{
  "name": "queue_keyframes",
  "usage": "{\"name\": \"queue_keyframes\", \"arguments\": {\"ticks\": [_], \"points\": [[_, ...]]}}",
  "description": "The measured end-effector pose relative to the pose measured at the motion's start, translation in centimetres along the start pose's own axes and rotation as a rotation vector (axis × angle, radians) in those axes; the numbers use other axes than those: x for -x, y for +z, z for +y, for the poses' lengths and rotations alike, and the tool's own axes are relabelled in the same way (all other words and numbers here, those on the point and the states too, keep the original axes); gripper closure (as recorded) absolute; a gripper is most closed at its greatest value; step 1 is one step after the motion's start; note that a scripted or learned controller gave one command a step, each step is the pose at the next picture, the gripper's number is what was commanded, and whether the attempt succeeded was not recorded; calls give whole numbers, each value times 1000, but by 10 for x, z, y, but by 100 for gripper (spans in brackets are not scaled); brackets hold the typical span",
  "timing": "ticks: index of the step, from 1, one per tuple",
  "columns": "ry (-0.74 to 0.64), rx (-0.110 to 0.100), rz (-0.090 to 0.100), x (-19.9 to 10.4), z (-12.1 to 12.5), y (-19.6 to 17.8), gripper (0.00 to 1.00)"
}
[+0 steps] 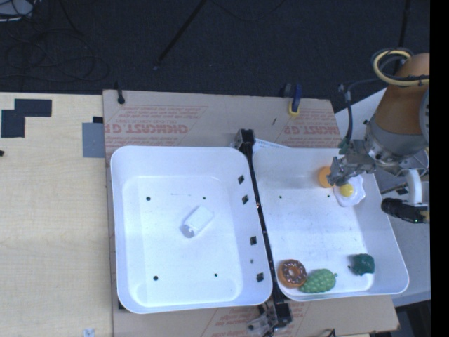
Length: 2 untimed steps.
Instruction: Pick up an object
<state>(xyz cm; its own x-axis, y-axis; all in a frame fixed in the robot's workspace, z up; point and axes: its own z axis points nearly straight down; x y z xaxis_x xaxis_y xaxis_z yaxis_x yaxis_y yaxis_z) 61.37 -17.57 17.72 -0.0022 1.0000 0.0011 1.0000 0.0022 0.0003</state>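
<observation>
Near rim of right bin (394,258): doughnut (292,272), green bunch (319,281), dark green piece (363,263), all well apart from gripper (342,173). Farther back: white-and-yellow piece (349,192) just nearside of gripper, orange piece (324,177) beside it. Grip opening: cannot tell. Likeliest target: white-and-yellow piece.

White cylinder (198,220): a small white piece lying on its side, tilted, near the middle of the left bin (133,188).
Orange ball (325,177): sitting by the right bin's (393,258) far edge.
Fried egg toy (349,191): lying just beside the orange ball.
Donut (292,273): lying at the near edge.
Green grapes (318,281): touching the donut.
Dark green toy (363,264): sitting near the near right corner.
</observation>
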Motion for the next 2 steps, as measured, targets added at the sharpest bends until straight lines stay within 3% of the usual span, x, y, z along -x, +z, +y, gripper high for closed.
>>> {"name": "queue_keyframes", "arguments": {"ticks": [1, 2], "points": [[4, 0, -2, 39, -7, -13, 100], [1, -3, -1, 38, 30, 39, 100]]}}
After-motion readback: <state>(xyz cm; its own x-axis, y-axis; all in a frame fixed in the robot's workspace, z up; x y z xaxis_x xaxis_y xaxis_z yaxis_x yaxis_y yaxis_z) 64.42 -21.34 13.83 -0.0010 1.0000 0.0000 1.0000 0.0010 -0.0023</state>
